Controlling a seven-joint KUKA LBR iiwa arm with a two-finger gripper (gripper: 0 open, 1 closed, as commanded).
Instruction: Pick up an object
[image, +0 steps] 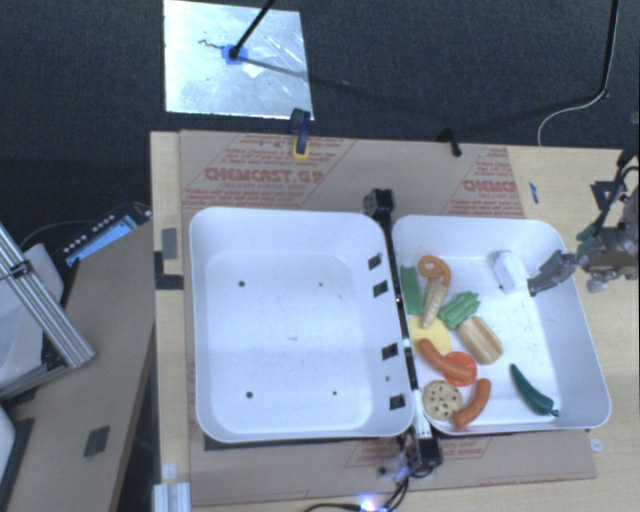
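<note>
The right bin (575, 330) holds several toy foods. A white cylinder (506, 270) lies near its back. A pretzel (434, 268), a green strip (409, 288), a yellow corn piece (433, 301) and a green leafy piece (460, 308) sit at the left. Further forward are a bread roll (480, 340), a red tomato (460, 367), a cookie (441, 399), an orange sausage (474, 401) and a dark green vegetable (532, 391). My gripper (548, 275) hangs over the bin's right rear part, just right of the white cylinder, with nothing seen in it.
The left bin (290, 320) stands beside the right one, with a black hinge strip (392, 310) between them. Both rest on a cardboard sheet (330, 165). A yellow and blue clamp (300, 135) sits at the back, and a shiny metal plate (238, 60) lies beyond it.
</note>
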